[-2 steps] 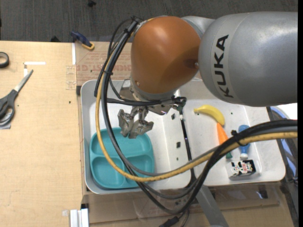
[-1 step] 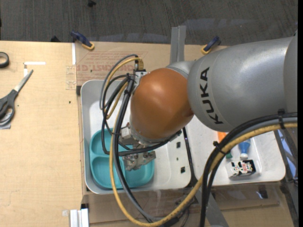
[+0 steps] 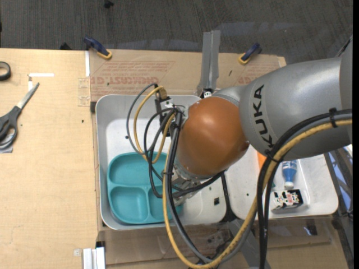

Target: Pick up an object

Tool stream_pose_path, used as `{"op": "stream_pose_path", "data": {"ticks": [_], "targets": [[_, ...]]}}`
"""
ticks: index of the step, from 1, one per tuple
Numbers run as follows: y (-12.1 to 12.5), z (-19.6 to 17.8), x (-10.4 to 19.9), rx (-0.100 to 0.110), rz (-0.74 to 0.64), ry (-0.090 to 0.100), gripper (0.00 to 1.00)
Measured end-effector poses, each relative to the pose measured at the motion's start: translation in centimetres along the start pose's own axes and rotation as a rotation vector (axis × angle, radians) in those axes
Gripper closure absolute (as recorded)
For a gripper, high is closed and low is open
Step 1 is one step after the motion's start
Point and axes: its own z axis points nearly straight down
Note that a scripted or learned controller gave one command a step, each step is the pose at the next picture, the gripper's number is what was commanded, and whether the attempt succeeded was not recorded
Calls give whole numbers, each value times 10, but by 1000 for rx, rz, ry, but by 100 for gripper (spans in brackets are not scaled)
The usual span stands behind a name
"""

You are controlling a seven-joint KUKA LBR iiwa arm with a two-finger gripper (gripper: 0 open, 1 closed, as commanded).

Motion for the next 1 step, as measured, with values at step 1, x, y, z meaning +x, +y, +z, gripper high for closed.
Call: {"op": "stream_pose_path", "data": {"ticks": [1], "targets": [[-7, -113, -20, -2, 400, 2, 100]]}}
